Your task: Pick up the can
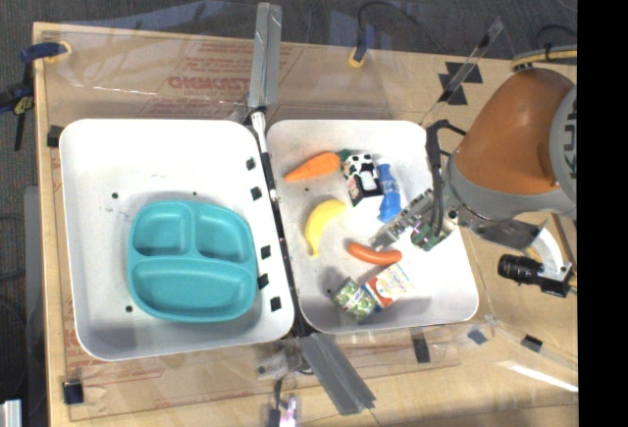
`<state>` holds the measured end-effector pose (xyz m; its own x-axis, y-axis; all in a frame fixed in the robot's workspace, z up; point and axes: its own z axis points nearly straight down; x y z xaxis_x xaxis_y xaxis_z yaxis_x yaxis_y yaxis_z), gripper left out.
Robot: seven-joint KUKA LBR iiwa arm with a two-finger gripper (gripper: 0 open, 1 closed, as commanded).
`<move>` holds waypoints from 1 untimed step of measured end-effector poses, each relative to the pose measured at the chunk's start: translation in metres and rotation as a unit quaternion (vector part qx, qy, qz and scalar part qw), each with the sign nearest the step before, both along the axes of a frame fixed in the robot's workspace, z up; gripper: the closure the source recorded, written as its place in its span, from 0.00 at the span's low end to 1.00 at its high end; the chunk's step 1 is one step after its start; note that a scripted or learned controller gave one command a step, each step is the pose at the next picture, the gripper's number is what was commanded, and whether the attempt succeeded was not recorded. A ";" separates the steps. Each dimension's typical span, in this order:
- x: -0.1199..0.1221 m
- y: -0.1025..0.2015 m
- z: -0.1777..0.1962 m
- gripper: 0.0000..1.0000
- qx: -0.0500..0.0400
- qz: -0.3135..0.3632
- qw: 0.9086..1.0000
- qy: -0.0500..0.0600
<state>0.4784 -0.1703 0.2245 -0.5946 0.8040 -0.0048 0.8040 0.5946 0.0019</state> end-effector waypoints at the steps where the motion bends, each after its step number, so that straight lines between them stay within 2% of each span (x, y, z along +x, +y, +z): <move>1: 0.000 0.000 0.000 0.00 0.000 0.000 1.000 0.000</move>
<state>0.4782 -0.1704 0.2242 -0.5943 0.8043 -0.0042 0.8043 0.5943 0.0015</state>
